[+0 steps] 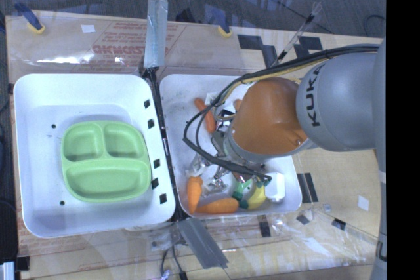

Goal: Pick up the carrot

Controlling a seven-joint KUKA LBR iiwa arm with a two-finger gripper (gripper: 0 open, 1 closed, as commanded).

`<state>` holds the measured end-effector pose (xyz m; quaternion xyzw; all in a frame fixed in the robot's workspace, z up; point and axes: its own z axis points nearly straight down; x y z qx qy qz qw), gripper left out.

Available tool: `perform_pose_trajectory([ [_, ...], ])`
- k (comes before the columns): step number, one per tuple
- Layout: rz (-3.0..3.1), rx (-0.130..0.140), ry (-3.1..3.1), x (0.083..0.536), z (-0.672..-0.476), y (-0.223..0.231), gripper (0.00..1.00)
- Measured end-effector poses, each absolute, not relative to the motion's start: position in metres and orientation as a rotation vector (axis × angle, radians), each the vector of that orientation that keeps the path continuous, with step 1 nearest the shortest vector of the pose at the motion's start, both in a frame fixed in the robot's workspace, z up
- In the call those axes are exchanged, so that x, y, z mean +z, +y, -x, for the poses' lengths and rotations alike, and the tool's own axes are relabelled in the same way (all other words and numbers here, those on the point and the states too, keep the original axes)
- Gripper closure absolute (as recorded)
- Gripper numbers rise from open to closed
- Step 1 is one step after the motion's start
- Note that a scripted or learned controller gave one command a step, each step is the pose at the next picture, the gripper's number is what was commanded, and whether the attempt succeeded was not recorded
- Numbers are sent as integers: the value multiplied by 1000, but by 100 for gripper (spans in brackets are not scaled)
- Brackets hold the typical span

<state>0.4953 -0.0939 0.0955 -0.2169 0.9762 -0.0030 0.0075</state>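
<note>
Gripper low in the right bin, metallic, mostly masked by the arm's glossy orange band and looped black cables; can't tell how its jaws stand or whether anything is between them. Grey rounded arm body enters from the right. Carrots at the bin's near edge: one stubby carrot standing roughly on end at the near-left corner, one long tapered carrot lying flat along the near wall, both smooth matte orange, just beside the gripper. A thinner orange piece lies farther back, partly under cables. Small green and yellow toy items clustered right of the long carrot, a white blocky piece beside them. Left bin, white shallow plastic with rounded corners, holds a pale green three-compartment tray, smooth, rounded rectangle. Bench covered in clear, wrinkled plastic sheeting.
</note>
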Motion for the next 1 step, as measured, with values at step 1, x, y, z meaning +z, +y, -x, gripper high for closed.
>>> perform_pose_trajectory([
  [1, 691, -11, 3046, 106, -497, -92, 100],
])
